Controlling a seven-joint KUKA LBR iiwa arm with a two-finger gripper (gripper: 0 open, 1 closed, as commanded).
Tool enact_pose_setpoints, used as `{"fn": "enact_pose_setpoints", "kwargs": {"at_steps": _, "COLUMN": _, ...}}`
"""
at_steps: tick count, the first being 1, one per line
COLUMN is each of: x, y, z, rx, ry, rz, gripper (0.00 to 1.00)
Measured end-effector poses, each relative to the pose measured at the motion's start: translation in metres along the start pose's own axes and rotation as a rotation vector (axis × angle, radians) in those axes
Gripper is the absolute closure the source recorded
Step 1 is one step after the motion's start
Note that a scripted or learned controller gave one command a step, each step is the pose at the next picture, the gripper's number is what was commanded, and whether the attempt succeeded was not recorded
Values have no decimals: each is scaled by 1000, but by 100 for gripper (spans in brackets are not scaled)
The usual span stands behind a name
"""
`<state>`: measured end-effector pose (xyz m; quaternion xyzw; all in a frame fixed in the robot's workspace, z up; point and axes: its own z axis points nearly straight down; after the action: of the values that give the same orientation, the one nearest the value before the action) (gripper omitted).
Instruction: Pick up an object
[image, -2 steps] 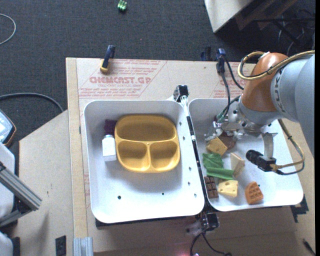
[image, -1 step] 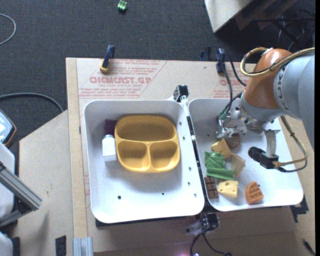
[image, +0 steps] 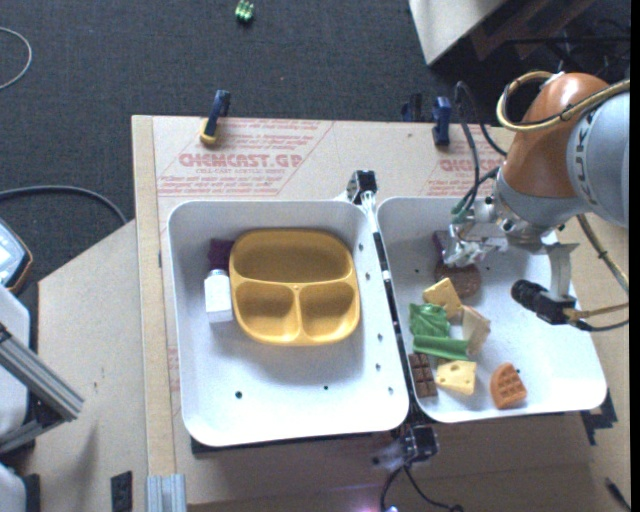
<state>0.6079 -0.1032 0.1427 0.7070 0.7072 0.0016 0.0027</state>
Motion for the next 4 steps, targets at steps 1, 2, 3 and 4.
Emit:
{"fn": "enact_pose_setpoints", "kwargs": {"at_steps": 1, "x": -4, "y": -2, "z": -44, "rx": 1, "ry": 0, "rz": 0, "gripper": 100}}
{"fn": "enact_pose_setpoints", "kwargs": {"at_steps": 2, "x": -4, "y": 0, "z": -85, "rx": 0, "ry": 0, "rz": -1, "gripper": 100}}
{"fn": "enact_pose_setpoints", "kwargs": {"at_steps": 3, "x": 52, "y": 17, "z": -94, "rx": 1, "ry": 3, "rz": -7, "gripper": 100}}
{"fn": "enact_pose_setpoints", "kwargs": {"at_steps": 4, "x": 109, "y": 23, "z": -86, "rx": 4, "ry": 2, "rz": -6, "gripper": 100}}
